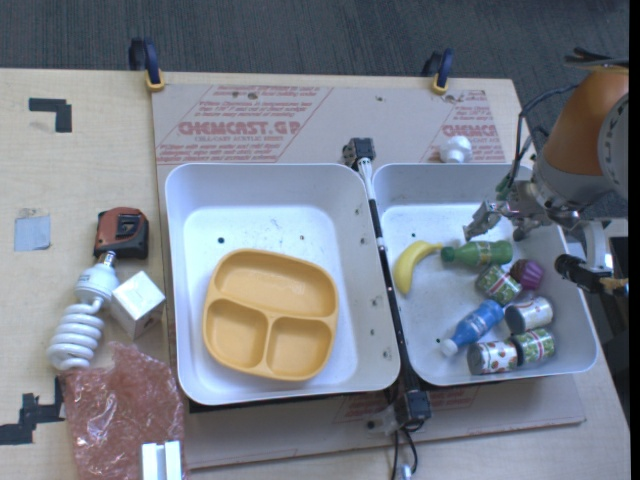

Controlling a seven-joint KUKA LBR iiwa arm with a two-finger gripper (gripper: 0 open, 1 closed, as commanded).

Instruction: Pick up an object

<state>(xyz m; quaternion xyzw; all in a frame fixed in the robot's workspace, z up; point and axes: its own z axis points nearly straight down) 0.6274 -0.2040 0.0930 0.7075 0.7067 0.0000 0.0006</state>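
The right bin (420, 200) holds a banana (412, 263), a green bottle (478, 255) lying on its side, a purple object (527, 273), a blue bottle (473, 326) and several small cans (512, 350). My gripper (497, 222) hangs over the bin's far right part, just beyond the green bottle. It is open, and I see nothing between its fingers. The grey arm with its orange band (590, 118) comes in from the right.
In the left bin (190, 208) lies a yellow divided plate (270, 313). On the bench to the left are a spiral light bulb (82, 318), a white cube (138, 298), a tape measure (121, 232) and a red mesh bag (120, 408).
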